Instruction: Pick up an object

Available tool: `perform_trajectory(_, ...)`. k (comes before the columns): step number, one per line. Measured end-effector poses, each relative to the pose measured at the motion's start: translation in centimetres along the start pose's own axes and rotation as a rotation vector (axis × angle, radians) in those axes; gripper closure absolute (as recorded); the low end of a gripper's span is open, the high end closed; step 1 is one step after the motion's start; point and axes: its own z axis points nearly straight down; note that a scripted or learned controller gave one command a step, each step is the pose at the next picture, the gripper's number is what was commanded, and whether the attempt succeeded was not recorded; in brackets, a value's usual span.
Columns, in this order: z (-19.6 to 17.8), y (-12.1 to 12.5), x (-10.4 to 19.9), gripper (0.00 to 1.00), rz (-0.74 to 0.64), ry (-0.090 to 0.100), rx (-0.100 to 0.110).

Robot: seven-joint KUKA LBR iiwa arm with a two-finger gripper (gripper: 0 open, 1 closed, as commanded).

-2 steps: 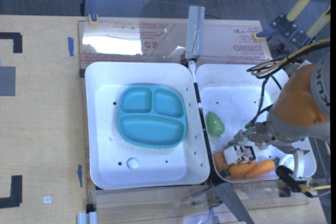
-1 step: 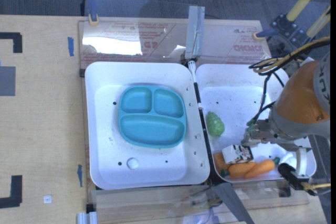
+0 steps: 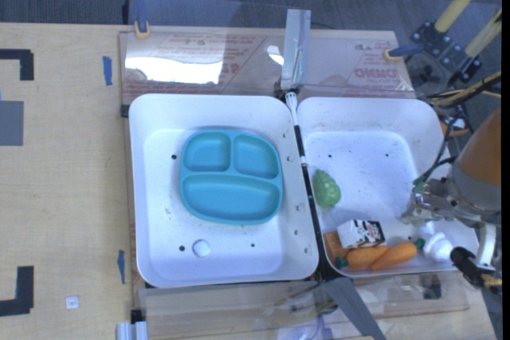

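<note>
A: Gripper first. It sits low at the right edge of the right bin, under the orange band of the arm. Open or closed? Can't tell, the wrist hardware covers it. Nothing visibly held.

B: What's nearest to it?

A: A small white piece right by its tip, touching or just beside, can't say which. Next out, the carrot lying along the bin's front wall, then a white packet with dark print leaning on the carrot's left end. Further left, a green leafy lump near the divider, on its own.

B: So the pick targets are all in the right bin?

A: Yes, crowded into the front right corner except the green one.

B: Risks?

A: Judgement only: carrot is tight against the front wall, so the gripper may hit the rim or slide off the round side. Packet overlaps the carrot, so a grab could drag both or pinch only the wrapper. Cables hang near the arm, snag possible.

B: Left bin?

A: Left bin has a blue divided plate, three compartments, nothing in them. A small white disc lies near the front left corner. Desk beyond, tan, with black marks.
</note>
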Motion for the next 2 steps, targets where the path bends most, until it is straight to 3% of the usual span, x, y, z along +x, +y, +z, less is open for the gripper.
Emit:
perform_trajectory(1, 0.0, 0.0, 0.3, 0.0, -0.004, 0.004, 0.002)
perform_trajectory(2, -0.3, -2.5, 8.9, 0.0, -0.133, 0.005, 0.008)
